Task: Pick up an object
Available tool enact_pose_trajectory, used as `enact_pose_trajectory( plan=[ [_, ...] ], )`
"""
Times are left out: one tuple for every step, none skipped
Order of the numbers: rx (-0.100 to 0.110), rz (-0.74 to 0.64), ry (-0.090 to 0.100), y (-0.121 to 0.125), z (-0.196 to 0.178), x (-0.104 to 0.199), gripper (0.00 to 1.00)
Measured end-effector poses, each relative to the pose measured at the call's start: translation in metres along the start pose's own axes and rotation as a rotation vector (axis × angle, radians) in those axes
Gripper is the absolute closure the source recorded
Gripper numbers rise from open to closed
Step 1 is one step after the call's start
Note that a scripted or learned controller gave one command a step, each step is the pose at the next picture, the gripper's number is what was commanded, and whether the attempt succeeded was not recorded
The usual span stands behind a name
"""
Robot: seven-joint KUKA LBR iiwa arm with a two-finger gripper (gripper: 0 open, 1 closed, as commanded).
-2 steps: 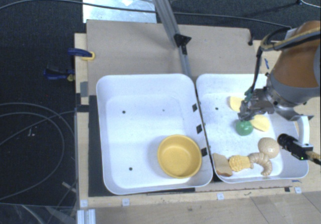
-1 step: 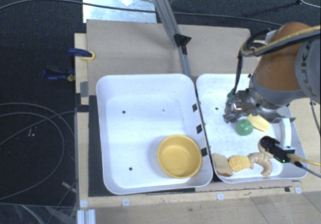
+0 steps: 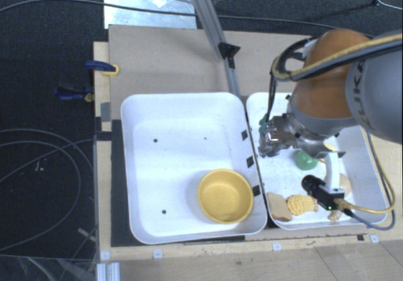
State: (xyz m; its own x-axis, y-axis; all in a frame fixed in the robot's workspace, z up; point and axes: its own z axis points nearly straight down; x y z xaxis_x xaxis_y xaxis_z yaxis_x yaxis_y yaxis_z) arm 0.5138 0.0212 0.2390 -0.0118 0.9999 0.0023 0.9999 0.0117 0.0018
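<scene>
The arm's orange band (image 3: 327, 78) and grey wrist hang over the right bin (image 3: 257, 106). My gripper (image 3: 272, 137) shows as a metallic part low over that bin's left side, close to the wall between the bins. A small green object (image 3: 306, 161) lies just right of it, partly under the wrist. A yellow corn-like piece (image 3: 301, 204) and a tan bread-like piece (image 3: 279, 206) rest at the bin's front edge. A yellow bowl (image 3: 225, 195) sits upright in the front right corner of the left bin (image 3: 157, 116).
A black cable plug with a green light (image 3: 318, 193) hangs over the front of the right bin. A grey pole (image 3: 211, 18) slants across the back of the bench. Blue and yellow clamps (image 3: 88, 79) grip the bench's left edge.
</scene>
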Motion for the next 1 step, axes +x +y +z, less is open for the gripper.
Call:
enact_pose_trajectory(
  plan=[
    [0.0,0.0,0.0,-0.0083,-0.0063,0.0511,1.0]
  ],
)
